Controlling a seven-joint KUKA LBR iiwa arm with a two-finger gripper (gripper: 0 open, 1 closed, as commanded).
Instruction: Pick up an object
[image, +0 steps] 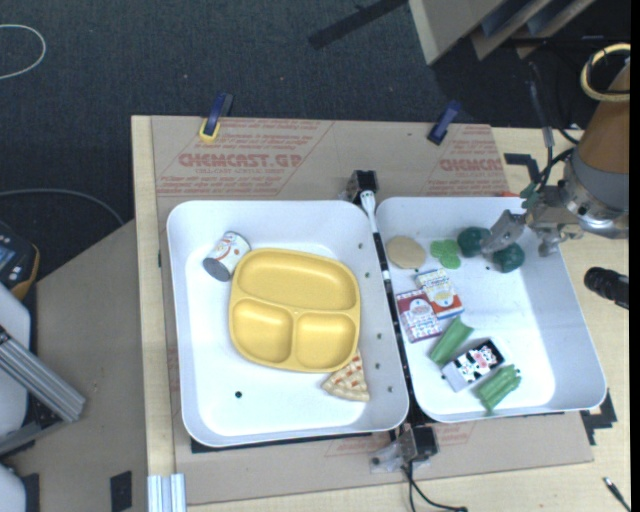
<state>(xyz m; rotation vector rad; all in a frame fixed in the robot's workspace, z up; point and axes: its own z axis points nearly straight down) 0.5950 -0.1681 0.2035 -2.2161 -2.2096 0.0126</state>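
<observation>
My gripper (526, 240) hangs over the far right part of the right bin (562, 340), with its fingers (503, 234) spread and nothing between them. Just below its left finger lies a dark green lump (511, 259), and a second dark green piece (472, 240) sits to the left. Further objects in this bin are a tan round cookie (406, 251), a light green piece (445, 253), two small printed boxes (428, 303), a green pickle (450, 340), a black-and-white box (472, 365) and a green pod (498, 388).
The left bin (200, 340) holds a yellow divided plate (295, 308), a small tipped can (226, 255) and a pizza slice (348, 382). A raised divider (380, 290) runs between the bins. Clamps and cables sit at the bench's far edge.
</observation>
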